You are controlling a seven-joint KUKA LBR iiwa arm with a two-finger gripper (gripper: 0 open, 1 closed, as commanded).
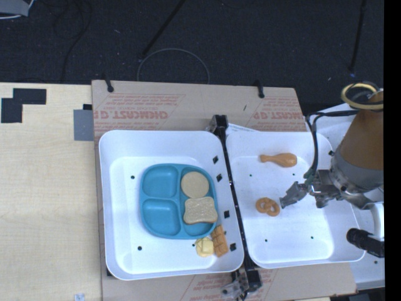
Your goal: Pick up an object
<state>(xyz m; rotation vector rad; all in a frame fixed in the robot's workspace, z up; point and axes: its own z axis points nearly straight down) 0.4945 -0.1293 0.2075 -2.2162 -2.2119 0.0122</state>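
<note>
A brown pretzel (267, 206) lies near the middle of the right bin (294, 253). A tan drumstick-shaped piece (280, 160) rests further back in the same bin. My gripper (297, 195) reaches in from the right, its fingers open, with the tips just right of the pretzel and low over the bin floor. Nothing sits between the fingers. The arm's orange band (368, 137) rises at the right edge.
The left bin (119, 168) bears a blue divided plate (164, 200) with a round cracker (195, 184) and a bread slice (200, 211) on it. Yellow and orange food pieces (212, 244) lie by the plate's front corner. A black divider runs between the bins.
</note>
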